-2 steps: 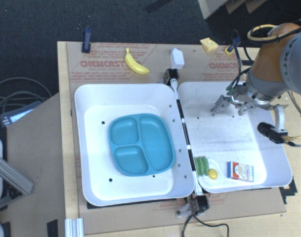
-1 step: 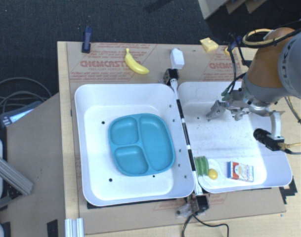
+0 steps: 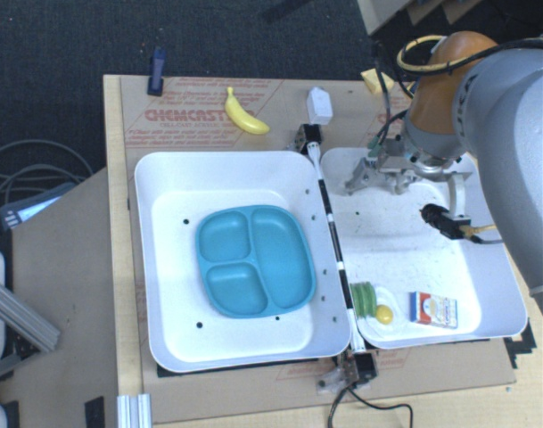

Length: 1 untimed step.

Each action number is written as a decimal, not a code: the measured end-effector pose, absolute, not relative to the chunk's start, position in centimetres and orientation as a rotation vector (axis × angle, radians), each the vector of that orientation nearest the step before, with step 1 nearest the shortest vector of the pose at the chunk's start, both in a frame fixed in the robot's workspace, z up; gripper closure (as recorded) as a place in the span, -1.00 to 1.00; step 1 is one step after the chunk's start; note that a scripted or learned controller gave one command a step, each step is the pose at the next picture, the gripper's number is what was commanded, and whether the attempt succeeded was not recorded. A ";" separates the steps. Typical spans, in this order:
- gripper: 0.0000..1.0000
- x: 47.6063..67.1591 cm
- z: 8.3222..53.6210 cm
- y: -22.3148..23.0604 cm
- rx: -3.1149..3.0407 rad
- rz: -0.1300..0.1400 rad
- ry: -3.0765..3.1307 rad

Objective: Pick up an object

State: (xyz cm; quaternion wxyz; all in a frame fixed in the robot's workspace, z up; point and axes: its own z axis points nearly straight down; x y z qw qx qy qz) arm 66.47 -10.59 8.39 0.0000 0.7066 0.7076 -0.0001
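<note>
The gripper [image 3: 371, 178] hovered over the right bin's [image 3: 485, 315] far end, holding nothing visible, its jaw state impossible to tell, so picking had not begun: a small carton [image 3: 431, 309] and a green-and-yellow object [image 3: 371, 301] lay well nearer the camera than it.

Red "CHEMCAST" print on brown board [image 3: 186, 114] behind bins; rest illegible.

Blue divided plate [image 3: 253, 261] in left bin [image 3: 155, 194]; arm's jaws [image 3: 378, 175], perhaps empty, over right bin [image 3: 494, 301].
</note>
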 end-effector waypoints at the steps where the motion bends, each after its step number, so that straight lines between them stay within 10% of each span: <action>1: -1.00 66.7 8.5 -11.2 2.218 0.001 2.221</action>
